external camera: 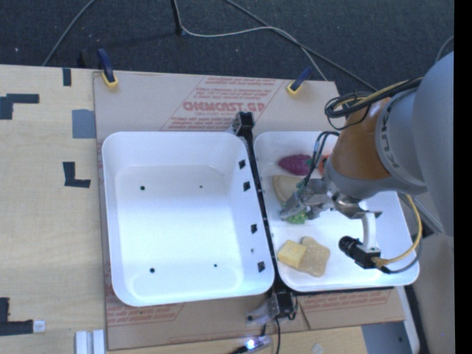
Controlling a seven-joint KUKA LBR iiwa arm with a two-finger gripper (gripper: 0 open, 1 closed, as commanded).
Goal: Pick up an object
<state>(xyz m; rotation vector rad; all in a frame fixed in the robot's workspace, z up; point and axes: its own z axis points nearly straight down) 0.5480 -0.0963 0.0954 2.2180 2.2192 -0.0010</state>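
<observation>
Your table [44,198] is pale wood with dark tape marks, on dark carpet [295,6] crossed by a cable [221,21]; a printed cardboard sheet [221,105] is held by two clamps. You have two white bins: the left bin [177,220] and the right bin [394,271]. The right holds one purple item [295,163], one beige piece [284,186], one green item [297,217], one yellow block [291,254] and one tan block [316,257]. The end effector [299,206] sits at the green item; its grip you cannot tell.

A single fixed camera hangs above the bench [44,198], looking down at a slant on both white bins [118,198], near enough that they take up most of the frame; the arm [413,139] enters from the right
</observation>
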